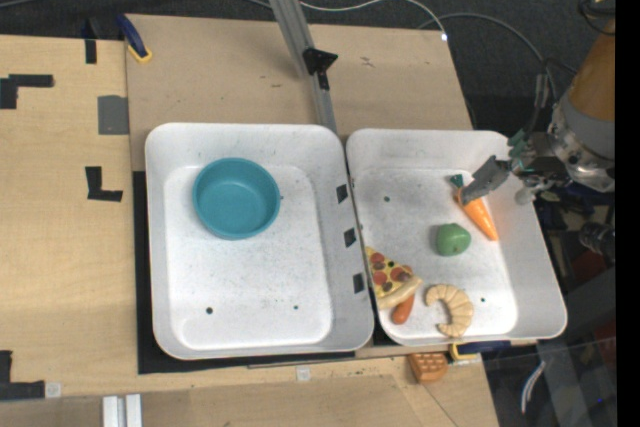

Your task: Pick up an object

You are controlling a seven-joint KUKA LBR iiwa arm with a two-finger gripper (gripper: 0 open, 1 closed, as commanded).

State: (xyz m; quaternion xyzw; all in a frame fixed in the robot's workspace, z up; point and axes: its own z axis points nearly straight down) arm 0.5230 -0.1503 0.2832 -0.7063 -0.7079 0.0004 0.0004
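- The right bin (pixel 520 315) is the landmark; it sits on the desk (pixel 230 65) with its left wall touching the left bin (pixel 160 315).
- The gripper (pixel 478 185) reaches into the right bin from its right side, low over the upper right part of the floor.
- Its dark finger (pixel 490 175) slants down to the top end of a toy carrot (pixel 480 215); whether the carrot is clamped or the gripper is released, I cannot tell.
- The carrot lies tilted in the right bin's upper right area, with a small teal piece (pixel 456 181) at its upper end.
- A green round toy (pixel 452 239) rests just below and left of the carrot.
- A toy pizza slice (pixel 388 277) lies against the right bin's left wall, near the front.
- A toy croissant (pixel 450 307) sits near the right bin's front edge.
- A teal bowl (pixel 236 198) stands in the left bin.
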